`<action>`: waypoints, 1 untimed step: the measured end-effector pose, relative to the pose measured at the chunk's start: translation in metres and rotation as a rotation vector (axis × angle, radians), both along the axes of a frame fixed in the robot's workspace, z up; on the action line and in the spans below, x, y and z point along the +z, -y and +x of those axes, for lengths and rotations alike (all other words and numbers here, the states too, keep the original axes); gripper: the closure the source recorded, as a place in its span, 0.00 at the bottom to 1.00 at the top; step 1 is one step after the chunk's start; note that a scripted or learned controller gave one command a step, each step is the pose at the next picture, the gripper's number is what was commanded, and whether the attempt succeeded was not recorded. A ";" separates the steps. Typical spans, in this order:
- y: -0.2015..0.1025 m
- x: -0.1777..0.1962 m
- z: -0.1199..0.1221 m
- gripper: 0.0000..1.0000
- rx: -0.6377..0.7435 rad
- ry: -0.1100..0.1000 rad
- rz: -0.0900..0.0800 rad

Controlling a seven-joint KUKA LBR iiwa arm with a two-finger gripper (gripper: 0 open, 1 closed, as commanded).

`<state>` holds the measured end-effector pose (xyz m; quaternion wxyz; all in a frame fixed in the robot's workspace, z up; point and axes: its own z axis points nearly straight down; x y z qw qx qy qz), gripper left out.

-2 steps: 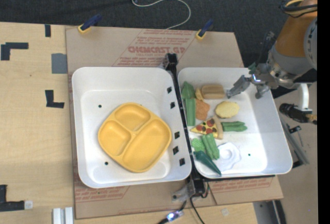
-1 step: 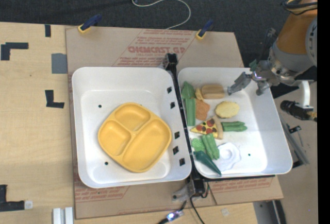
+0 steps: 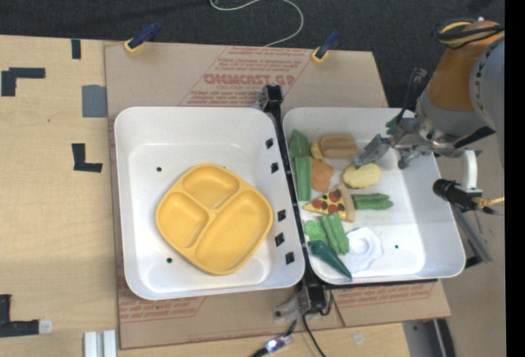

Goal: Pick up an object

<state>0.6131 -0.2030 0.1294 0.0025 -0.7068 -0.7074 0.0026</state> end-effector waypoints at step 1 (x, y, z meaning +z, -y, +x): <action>-0.002 -0.047 0.000 0.00 0.001 0.006 0.000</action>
